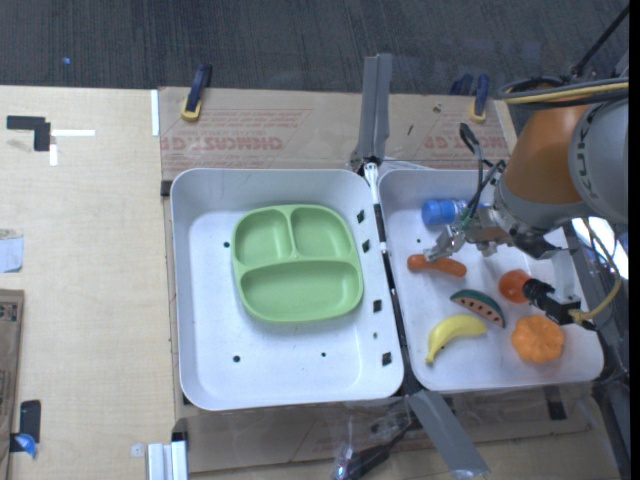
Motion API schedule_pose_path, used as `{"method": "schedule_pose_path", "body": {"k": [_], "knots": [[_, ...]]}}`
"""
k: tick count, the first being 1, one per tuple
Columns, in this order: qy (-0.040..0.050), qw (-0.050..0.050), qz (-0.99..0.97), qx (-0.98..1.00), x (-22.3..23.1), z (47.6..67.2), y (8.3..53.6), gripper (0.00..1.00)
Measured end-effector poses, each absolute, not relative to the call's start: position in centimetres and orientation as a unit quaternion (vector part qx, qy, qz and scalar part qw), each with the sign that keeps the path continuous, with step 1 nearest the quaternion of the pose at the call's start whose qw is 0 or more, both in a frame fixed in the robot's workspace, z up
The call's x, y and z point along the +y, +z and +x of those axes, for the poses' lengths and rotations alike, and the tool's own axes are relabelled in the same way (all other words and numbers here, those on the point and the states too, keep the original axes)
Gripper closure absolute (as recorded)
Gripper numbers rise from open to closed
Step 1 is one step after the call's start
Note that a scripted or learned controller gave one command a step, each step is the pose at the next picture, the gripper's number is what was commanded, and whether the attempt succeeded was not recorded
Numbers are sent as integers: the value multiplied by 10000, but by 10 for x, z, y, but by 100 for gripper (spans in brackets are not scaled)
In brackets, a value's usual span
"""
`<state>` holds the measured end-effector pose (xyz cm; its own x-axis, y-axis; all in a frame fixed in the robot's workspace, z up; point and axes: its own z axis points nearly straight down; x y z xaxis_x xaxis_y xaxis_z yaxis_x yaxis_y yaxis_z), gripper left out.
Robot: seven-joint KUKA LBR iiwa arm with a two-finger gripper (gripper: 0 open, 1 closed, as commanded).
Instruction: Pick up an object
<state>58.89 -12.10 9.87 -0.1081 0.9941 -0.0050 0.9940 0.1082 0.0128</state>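
Banana lies diagonal; carrot lies crosswise.

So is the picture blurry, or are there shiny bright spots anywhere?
In the camera view, most things look sharp: the green divided plate and the banana have crisp edges. The white bins are evenly lit, with soft shadows along their walls. The end effector over the carrot is slightly smeared. A bright glare patch sits near the arm.
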Motion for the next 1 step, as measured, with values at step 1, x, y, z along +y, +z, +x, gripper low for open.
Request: {"method": "schedule_pose_path", "body": {"k": [1], "knots": [[-7,-6,6726,7400,-96,558,91,0]]}}
